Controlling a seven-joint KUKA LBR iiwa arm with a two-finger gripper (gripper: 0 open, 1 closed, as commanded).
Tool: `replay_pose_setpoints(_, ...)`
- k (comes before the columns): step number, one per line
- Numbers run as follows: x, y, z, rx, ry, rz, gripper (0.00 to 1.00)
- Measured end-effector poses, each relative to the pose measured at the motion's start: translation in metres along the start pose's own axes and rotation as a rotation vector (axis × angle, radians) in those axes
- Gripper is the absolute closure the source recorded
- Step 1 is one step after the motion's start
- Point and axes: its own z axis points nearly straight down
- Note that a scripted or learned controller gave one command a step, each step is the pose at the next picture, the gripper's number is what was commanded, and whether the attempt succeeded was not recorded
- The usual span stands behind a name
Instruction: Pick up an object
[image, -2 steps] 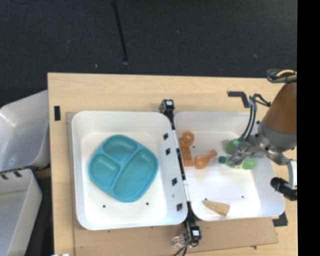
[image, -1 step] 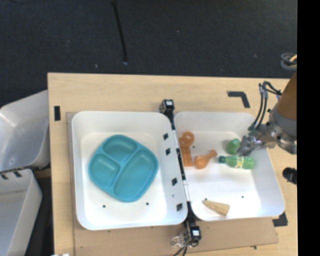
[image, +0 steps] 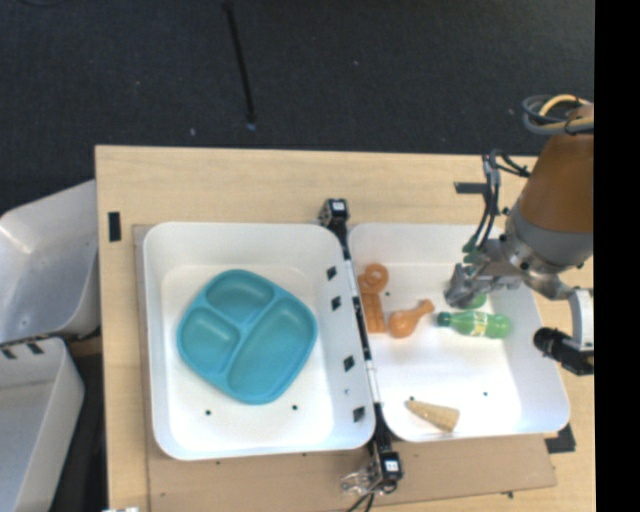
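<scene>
**Gripper low in the right bin, just beside the green bottle**

The gripper (image: 466, 287) is seen low in the right bin (image: 520, 400), at its upper middle, below the grey wrist and the orange band of the arm (image: 560, 190). Whether it is apart or together cannot be told from this slanted view, and nothing can be made out as held.

The nearest thing is a green bottle (image: 475, 322), lying on its side just below and slightly to the right of the gripper as pictured. Its long axis runs nearly left to right across the view, with the pale cap end toward the right. It is judged the likeliest target; a short move down the picture would be called for, with the closing direction set across the bottle's narrow width rather than along its length. A round bottle on a smooth floor may be expected to roll if it is nudged off centre.

Further left, an orange gourd-shaped toy (image: 410, 320) lies tilted, near the bottle but apart from it. Beyond it an orange ring-ended piece (image: 373, 296) lies close to the divider between the bins. A tan cone (image: 434, 413) lies well apart, near the bin's front edge.

Four loose things are counted in the right bin. One thing is counted in the left bin (image: 160, 400): a teal divided plate (image: 247, 335). Both bins rest on the bench (image: 250, 185).
</scene>
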Motion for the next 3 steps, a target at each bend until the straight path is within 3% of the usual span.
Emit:
replay_pose_setpoints(1, 0.048, 0.01, 0.009, 0.004, 0.0, 0.002, 1.0)
replay_pose_setpoints(3, 0.17, 0.027, 0.007, 0.003, 0.002, -0.001, 1.0)
